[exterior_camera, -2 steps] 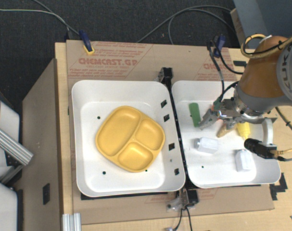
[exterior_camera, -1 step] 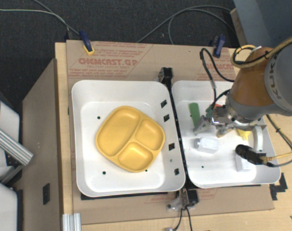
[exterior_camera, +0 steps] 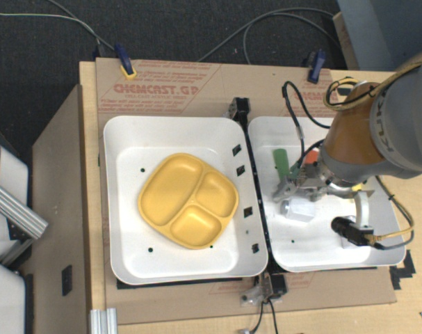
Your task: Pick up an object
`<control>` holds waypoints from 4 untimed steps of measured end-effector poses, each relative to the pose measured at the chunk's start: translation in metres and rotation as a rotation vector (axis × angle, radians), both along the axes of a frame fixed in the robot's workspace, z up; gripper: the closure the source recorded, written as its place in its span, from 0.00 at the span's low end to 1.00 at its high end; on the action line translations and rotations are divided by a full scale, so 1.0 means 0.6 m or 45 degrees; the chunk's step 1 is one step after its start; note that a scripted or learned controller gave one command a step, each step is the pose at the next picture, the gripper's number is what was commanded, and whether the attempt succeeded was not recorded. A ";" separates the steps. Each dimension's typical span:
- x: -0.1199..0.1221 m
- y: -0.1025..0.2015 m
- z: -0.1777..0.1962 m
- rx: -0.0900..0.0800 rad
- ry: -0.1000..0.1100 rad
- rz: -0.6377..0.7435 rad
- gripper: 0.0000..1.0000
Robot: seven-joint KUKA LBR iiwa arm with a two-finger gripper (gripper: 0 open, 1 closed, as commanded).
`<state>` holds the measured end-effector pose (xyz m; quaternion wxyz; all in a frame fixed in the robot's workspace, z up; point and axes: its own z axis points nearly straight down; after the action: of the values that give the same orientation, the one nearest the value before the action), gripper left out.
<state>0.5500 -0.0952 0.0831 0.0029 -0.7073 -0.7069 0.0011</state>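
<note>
Arm low over the right bin, no object lifted yet

The gripper sits down inside the right bin, near its left wall, reaching in from the right edge of the worktop; how far its fingers are parted I cannot tell, and nothing shows clearly between them; a green object lies just beside it toward the bin's far edge, a pale translucent object lies just below it, and a small orange-red piece peeks out by the wrist; the yellow divided tray rests untouched in the middle of the left bin; I judge the approach done, while the grasp and lift are left to do.
</note>
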 end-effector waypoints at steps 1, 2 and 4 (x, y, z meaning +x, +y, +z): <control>0.002 0.000 0.021 0.000 -0.006 -0.001 1.00; -0.010 0.001 0.118 -0.004 -0.014 0.002 1.00; 0.003 0.022 0.289 -0.004 -0.016 0.004 1.00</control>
<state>0.5520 -0.0818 0.2568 -0.0025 -0.7061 -0.7081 -0.0023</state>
